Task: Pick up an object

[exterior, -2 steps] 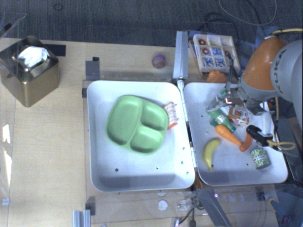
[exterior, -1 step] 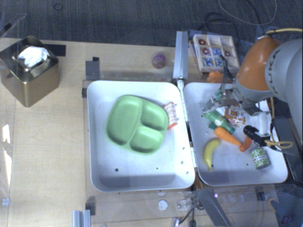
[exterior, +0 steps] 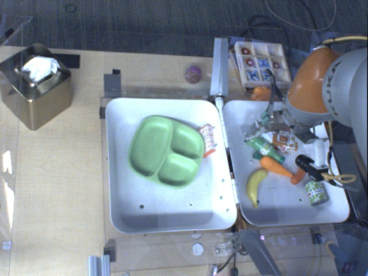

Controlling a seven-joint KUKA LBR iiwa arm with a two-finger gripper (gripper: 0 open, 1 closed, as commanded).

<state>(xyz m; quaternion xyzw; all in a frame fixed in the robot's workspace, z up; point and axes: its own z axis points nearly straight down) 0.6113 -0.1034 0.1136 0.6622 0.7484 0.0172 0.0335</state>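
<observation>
While the arm leans over the far part of the right bin (exterior: 287, 210), I see the gripper (exterior: 268, 124) low above the things there, but I cannot tell if it is clenched or released. Just beside it, on the nearer side, lies a green bottle (exterior: 263, 147), next to an orange-brown packet (exterior: 285, 142). Further out are a carrot (exterior: 278, 168), a banana (exterior: 256, 186) and a small green can (exterior: 315, 192). The left bin (exterior: 172, 214) holds a green divided plate (exterior: 165, 150), with a red-white packet (exterior: 208, 138) at its right edge.
</observation>
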